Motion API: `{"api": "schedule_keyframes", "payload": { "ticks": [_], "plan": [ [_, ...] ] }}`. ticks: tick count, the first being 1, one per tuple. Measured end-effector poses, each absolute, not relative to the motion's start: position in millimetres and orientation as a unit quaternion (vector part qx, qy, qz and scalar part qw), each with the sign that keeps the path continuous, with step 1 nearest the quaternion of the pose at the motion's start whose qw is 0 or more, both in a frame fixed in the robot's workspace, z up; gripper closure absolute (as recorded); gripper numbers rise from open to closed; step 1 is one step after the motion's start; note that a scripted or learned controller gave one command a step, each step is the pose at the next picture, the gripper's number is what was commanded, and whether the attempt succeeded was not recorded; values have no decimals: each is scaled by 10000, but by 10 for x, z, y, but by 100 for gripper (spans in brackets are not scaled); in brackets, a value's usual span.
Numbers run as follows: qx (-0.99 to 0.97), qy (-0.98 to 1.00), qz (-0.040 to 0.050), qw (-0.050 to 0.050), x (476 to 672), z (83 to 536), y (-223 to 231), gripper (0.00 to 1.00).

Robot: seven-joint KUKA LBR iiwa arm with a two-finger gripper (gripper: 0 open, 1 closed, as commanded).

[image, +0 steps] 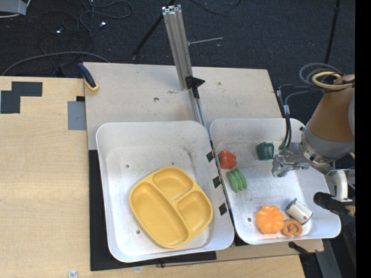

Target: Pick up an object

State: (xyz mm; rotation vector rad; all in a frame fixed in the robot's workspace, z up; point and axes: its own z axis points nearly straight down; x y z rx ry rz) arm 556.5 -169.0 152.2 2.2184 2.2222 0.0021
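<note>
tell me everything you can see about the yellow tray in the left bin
The yellow tray is a rounded, plastic-looking dish split into three compartments: one long one along its left side and two smaller ones on the right. It lies flat and right side up, turned at a diagonal, on the floor of the left bin, toward the near right part. Its compartments hold nothing, and nothing else touches it.

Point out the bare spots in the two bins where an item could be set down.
Left white bin: bare floor behind and left of the yellow divided plastic plate. Right white bin: bare strip behind the dark green cup; front is crowded by the orange toy pumpkin.
</note>
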Motion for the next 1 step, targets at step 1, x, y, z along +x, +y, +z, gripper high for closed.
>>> {"api": "schedule_keyframes", "payload": {
  "ticks": [1],
  "plan": [
    [7065, 7077, 12, 23, 5580, 2161, -1703, 100]
  ]
}}
